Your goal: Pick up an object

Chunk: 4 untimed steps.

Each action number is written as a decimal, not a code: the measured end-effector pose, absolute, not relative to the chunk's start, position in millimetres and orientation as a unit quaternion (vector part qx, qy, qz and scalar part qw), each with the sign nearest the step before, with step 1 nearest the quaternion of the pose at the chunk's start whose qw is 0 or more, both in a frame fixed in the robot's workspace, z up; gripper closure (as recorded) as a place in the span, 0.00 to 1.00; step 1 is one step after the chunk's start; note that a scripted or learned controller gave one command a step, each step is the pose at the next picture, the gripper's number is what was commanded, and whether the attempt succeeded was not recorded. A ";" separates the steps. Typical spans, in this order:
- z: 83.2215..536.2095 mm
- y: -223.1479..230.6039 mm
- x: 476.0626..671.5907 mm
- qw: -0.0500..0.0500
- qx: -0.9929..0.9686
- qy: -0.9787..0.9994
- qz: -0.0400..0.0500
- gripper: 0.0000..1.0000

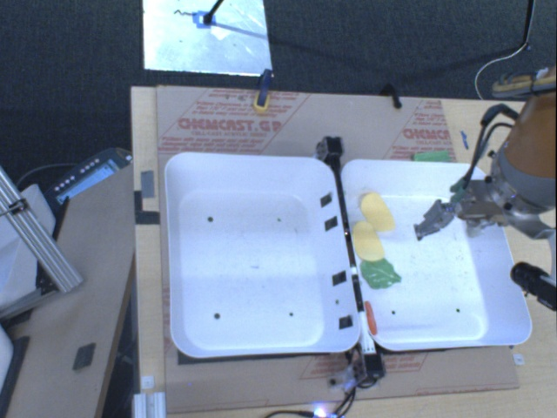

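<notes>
Three candidate objects sit in the right bin (487, 320), clustered at its left side near the divider: upper yellow piece (376, 210), lower yellow piece (368, 241) just below it, green piece (379, 273) touching the lower yellow one's bottom edge. A small orange item (371, 320) lies on the seam between bins, lower centre. Gripper (429, 222) hangs over the right bin's middle, right of the yellow pieces and apart from them, nothing between its fingers; how wide it stands, cannot tell. Arm (526, 159) enters from the right edge, orange band visible. Left bin (187, 233) at centre-left. Cardboard sheet (226, 120) under both bins. Shiny plate (204, 24) at upper left.
</notes>
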State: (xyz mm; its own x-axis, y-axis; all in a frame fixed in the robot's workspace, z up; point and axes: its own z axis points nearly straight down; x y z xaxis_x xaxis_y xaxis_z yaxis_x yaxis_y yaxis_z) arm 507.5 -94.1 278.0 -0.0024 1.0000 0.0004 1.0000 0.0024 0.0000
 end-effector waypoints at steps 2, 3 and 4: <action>80.3 -116.7 553.9 0.000 -0.709 -0.705 0.001 0.00; 85.7 -122.6 610.0 -0.003 -0.706 -0.709 -0.002 0.00; 85.8 -89.1 649.7 -0.003 -0.704 -0.710 -0.002 0.00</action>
